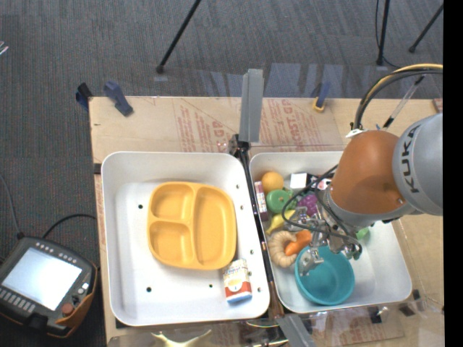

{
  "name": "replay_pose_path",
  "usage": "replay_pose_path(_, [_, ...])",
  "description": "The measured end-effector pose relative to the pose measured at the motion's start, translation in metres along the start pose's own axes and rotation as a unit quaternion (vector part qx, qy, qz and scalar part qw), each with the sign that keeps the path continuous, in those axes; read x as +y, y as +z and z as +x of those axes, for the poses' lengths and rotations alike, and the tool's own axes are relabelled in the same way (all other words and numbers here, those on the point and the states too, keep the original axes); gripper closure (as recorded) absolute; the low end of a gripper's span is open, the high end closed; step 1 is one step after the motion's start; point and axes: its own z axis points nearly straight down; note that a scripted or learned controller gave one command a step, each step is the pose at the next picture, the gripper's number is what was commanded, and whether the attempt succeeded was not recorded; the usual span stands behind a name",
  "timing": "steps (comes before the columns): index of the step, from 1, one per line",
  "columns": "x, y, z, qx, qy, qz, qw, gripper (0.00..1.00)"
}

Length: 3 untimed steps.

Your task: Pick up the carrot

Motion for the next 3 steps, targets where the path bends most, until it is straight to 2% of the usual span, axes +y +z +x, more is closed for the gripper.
replay_pose_path(1, [-0.008, -0.018, -0.004, -0.007, 0.001, 0.006, 1.0000, 1.00])
replay_pose_path(2, [-0.020, -0.107, 0.010, -0.001, 0.006, -0.002, 1.0000, 1.00])
replay_pose_path(3, [-0.057, -0.288, 0.026, -0.003, -0.023, -0.001, 0.9997, 1.00])
